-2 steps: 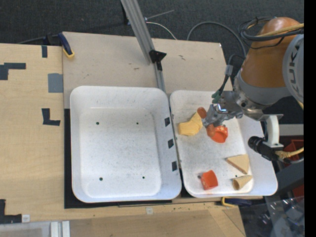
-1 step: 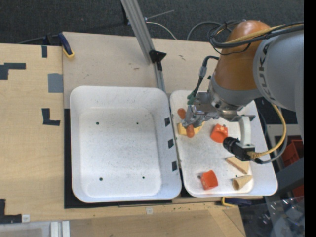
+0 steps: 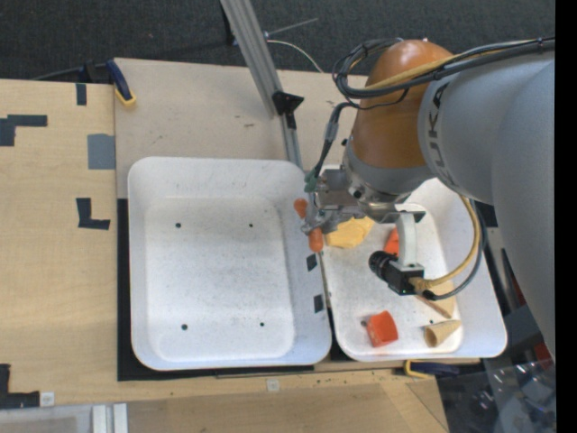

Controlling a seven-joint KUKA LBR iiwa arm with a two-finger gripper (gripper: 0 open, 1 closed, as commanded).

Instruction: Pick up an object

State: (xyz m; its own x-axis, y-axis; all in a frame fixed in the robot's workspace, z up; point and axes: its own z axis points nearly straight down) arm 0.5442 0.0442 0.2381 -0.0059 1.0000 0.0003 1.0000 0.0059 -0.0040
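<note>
1. The gripper (image 3: 317,213) sits low over the left edge of the right bin (image 3: 482,332), close to the rim that it shares with the left bin (image 3: 153,242). The bulky grey and orange wrist covers most of it from above.
2. I cannot tell how the jaws stand: the gripper body hides them. Small orange bits show at its left side and just below it, but whether these are parts of the tool or of an object I cannot say.
3. A pale yellow object (image 3: 350,233) lies just beside the gripper, partly under the arm. It looks like the likeliest target, yet nothing shows it gripped.
4. Other candidates lie in the same bin: an orange-red block (image 3: 382,329) near the front, a tan cone-like piece (image 3: 442,335) to its right, a thin tan stick (image 3: 439,307) above that, and a small orange piece (image 3: 391,241) near the middle. A black fitting with a white bracket and yellow cable (image 3: 397,271) hangs from the arm over the bin.
5. My judgement: the pick is not yet done. The arm appears to be at the reach or descent stage, with the grasp and lift remaining.
6. The bins rest on a light wooden bench (image 3: 54,242) marked with dark tape patches. An aluminium rail (image 3: 255,48) slants in from the top, and dark carpet (image 3: 108,12) lies beyond the bench.
</note>
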